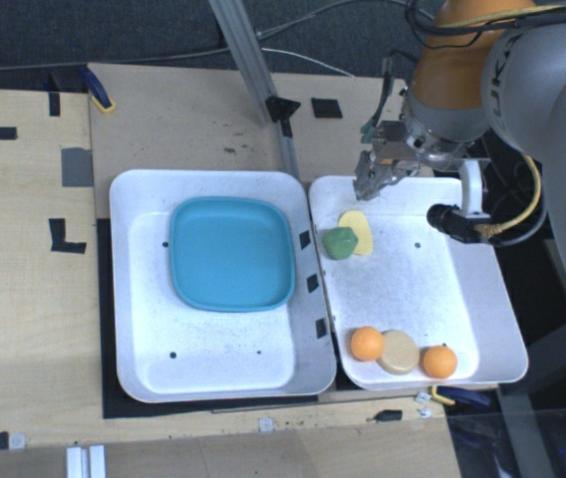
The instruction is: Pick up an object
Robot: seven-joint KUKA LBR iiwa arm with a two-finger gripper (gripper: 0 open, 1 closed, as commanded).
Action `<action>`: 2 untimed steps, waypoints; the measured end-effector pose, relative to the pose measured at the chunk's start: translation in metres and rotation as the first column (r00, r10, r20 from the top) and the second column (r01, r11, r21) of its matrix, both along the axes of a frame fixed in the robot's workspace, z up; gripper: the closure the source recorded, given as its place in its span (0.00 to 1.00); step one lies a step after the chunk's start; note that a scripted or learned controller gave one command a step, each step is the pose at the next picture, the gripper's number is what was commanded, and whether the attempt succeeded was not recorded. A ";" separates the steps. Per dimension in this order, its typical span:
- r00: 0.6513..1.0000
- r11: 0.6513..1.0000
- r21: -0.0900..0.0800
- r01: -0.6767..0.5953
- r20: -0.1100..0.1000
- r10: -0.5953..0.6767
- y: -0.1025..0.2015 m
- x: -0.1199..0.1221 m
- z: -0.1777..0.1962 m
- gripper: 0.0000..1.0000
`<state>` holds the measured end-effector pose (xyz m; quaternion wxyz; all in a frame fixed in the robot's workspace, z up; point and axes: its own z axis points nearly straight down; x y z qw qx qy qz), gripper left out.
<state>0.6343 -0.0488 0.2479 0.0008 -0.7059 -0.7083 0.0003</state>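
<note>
My gripper (pixel 371 184) hangs over the far left corner of the right bin (pixel 482 297), with nothing visible between its fingers. Just below it, a green round object (pixel 339 243) rests against a pale yellow one (pixel 361 232) near the bin's left wall. Along the bin's near edge lie an orange ball (pixel 367 344), a beige disc (pixel 399 352) and a second orange ball (pixel 439 361).
The left bin (pixel 143 347) holds a blue square plate (pixel 231 252). A slanted metal post (pixel 253 63) rises behind the bins. The arm's black fitting and cables (pixel 467 222) overhang the right bin's far right side.
</note>
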 end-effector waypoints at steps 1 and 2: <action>1.000 1.000 0.000 -0.001 0.000 0.001 0.046 -0.023 -0.008 1.00; 1.000 1.000 0.000 -0.001 0.001 0.001 0.099 -0.032 -0.002 1.00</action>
